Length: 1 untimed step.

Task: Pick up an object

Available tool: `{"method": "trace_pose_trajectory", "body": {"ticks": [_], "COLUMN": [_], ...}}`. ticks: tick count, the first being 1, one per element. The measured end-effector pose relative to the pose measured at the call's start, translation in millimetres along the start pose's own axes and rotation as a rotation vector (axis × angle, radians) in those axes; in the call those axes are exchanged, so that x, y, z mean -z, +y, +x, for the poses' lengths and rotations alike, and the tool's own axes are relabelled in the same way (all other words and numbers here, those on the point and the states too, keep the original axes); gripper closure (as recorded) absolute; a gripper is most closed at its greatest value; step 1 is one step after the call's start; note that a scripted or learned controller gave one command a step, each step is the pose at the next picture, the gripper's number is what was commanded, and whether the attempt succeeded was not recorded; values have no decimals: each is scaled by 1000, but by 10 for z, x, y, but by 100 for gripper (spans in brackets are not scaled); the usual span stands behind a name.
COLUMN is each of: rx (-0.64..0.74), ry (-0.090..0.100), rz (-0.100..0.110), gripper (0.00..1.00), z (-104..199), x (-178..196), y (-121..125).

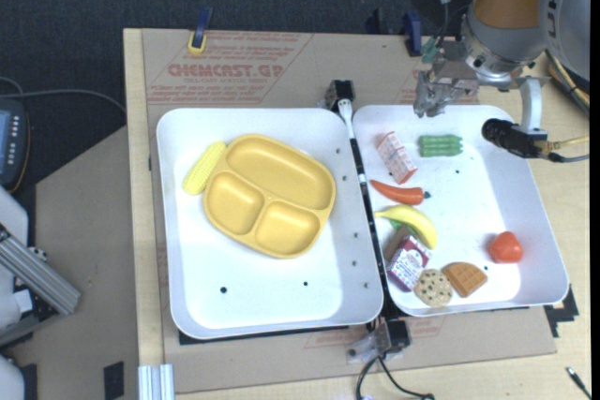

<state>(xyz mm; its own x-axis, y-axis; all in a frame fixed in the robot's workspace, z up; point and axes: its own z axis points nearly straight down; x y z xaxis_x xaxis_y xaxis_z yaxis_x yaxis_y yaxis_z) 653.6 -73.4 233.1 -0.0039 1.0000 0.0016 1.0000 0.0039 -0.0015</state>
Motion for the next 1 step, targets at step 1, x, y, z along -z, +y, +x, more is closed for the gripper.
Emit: {"method": "trace_pose_trajectory", "body": {"ticks": [1], "rx": [-1], "ry": [0], "rz": [2], "gripper": [100], "z": [408], "x": [-8], "y": [-270]}}
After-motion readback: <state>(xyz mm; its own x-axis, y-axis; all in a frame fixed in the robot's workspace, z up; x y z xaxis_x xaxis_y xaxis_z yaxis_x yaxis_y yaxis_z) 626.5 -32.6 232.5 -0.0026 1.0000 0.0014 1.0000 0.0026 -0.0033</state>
